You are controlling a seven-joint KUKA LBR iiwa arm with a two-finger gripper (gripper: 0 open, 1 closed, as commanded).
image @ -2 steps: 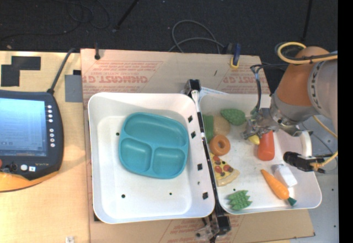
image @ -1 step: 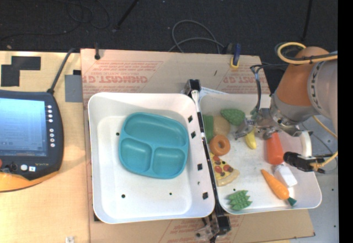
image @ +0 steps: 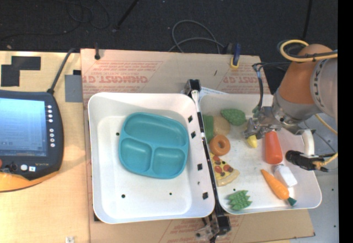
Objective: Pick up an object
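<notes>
- Gripper (image: 258,126) down in the right bin (image: 309,199), near its upper edge, just beside a small yellow piece (image: 252,141) and the top of a red bottle (image: 272,147).
- State of the fingers: cannot tell; dark metal parts run together, and nothing seen held between them.
- Likely targets close by: yellow piece, red bottle, green leafy toy (image: 234,115).
- Handling, as a judgement: all appear to be light, stiff plastic toys, smooth and apt to slip or roll. Best hold on the bottle across its narrow middle; yellow piece small, easily pushed away.
- Further off in the same bin: donut (image: 220,145), pizza slice (image: 223,171), carrot (image: 275,184).
- Teal tray (image: 154,145) alone in the left bin (image: 105,192).
- Hard to make out: the yellow piece's shape, partly under the gripper; the wrist cut off at the right.
</notes>
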